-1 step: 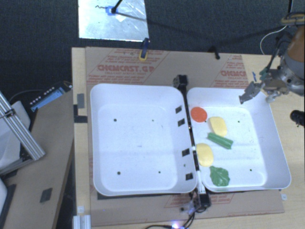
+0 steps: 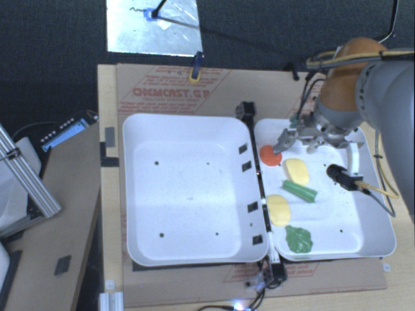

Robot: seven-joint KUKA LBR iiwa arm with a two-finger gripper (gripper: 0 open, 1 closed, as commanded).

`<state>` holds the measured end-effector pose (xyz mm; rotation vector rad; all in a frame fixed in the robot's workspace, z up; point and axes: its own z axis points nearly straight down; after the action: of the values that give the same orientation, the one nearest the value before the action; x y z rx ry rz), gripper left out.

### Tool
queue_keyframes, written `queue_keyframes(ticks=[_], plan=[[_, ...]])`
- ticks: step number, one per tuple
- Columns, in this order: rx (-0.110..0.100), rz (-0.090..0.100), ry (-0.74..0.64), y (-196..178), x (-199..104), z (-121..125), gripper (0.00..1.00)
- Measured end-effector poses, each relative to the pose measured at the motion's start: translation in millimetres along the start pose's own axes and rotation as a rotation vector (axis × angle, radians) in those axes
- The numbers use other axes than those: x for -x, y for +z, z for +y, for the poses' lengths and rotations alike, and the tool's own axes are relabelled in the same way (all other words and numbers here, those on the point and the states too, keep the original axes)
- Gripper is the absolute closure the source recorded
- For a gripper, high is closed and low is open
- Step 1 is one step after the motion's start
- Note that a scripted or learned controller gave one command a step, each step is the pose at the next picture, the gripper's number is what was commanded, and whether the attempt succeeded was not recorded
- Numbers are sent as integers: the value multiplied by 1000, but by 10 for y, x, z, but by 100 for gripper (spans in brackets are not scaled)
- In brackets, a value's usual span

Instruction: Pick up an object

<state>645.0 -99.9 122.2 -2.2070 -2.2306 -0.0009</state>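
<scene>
Orange catches my eye first: a flat orange round disc [image 2: 270, 155] lies in the right white plastic bin [image 2: 379, 235], toward its far left corner, close to the divide between the two bins. The grey two-finger gripper [image 2: 286, 142] sits just to the far right of that disc, its tip at the disc's edge. From my screen I cannot tell whether it touches the disc, how far open it is, or whether it has hold of anything.

Just near of the disc lies a pale yellow oval piece [image 2: 297, 171]. Next comes a green stick-shaped piece [image 2: 299, 191], lying at a slant. A yellow rounded piece [image 2: 278, 210] rests against the bin's left wall, and a green leaf-shaped piece [image 2: 299, 239] lies by the near rim.

The grey arm [image 2: 382, 89], orange-banded above the wrist, reaches in from the far right. The left white plastic bin [image 2: 188, 193] sits just beside the right one. Both rest on a brown cardboard sheet with red lettering [image 2: 172, 91].
</scene>
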Motion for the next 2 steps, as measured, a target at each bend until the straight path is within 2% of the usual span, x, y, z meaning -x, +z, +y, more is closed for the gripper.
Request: queue_keyframes(ticks=[1,2], plan=[[10,0,-3,-659,-1257,207,0],[7,-2,4,-738,-1182,200,100]])
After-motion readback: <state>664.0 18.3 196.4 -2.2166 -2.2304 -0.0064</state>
